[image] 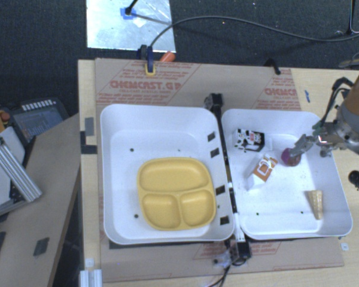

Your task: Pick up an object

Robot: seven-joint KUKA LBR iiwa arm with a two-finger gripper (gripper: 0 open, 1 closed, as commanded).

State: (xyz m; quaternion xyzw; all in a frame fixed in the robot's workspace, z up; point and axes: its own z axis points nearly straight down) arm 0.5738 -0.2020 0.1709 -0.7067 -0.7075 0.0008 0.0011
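Note:
The right bin (341, 217) holds several small items. A black-and-white patterned piece (249, 139) lies near its back left. An orange-and-white little carton (264, 168) sits in the middle. A tan cone (315, 202) lies toward the front right. A small purple round object (287, 157) rests right of the carton. My gripper (300, 147) reaches in from the right edge, low over the bin, with its tip right at the purple object and partly covering it. Whether it touches that object is unclear.
The left bin (116, 160) holds a yellow divided plate (176, 193). A black clip strip (222, 160) runs between the two bins. The grey arm with its orange band (354, 109) stands over the right bin's back right corner. Cables cross the dark floor behind the bench.

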